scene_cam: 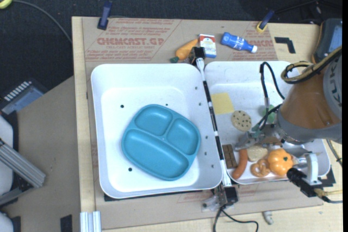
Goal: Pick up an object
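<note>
The KUKA arm (307,108) reaches in from the right and hangs over the right bin (244,70), its orange band covering much of that bin's right half. The pincer (260,136) sits low over the front of the bin, among metal parts that blur together; whether it is spread or closed, and whether it has hold of anything, cannot be told from this angle.

The likely candidates lie crowded at the bin's near edge. A small orange pumpkin-like toy (280,162) rests just in front of and slightly right of the pincer, touching a tan pretzel-shaped piece (260,169) on its left. A sausage (240,164) lies just left of those, its long axis running roughly front to back, beside a brown chocolate-bar piece (229,156) against the divider. Further back sit a round speckled cookie (241,119) and a yellow cheese slice (222,102).

The coming move seems to turn on the pumpkin toy lying toward the viewer from the pincer, very near, so a short shift forward would likely be called for.

The left bin (109,84) holds a blue divided plate (161,140). On the surface (130,35) behind the bins lie a blue bottle (238,42), a small carton (207,45) and an orange carrot-like toy (186,49).
</note>
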Action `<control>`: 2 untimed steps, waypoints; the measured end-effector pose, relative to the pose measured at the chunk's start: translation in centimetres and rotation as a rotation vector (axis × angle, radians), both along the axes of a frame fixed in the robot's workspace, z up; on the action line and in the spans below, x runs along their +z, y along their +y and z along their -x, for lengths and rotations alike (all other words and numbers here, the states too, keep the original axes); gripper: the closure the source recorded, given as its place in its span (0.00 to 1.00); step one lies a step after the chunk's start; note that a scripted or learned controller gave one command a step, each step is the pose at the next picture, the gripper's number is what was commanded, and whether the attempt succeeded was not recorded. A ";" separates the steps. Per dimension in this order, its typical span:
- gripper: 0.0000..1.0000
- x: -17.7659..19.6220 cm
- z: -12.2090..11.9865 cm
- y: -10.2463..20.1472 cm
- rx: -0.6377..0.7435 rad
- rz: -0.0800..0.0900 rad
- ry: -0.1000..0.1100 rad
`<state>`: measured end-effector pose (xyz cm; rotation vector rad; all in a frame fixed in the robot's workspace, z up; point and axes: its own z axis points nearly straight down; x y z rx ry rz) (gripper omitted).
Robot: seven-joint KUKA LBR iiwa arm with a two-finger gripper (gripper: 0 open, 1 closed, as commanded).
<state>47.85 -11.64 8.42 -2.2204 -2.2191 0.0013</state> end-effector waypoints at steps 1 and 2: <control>1.00 1.0 0.0 0.0 -0.001 0.001 -0.002; 1.00 10.0 -1.9 11.0 0.002 0.000 -0.002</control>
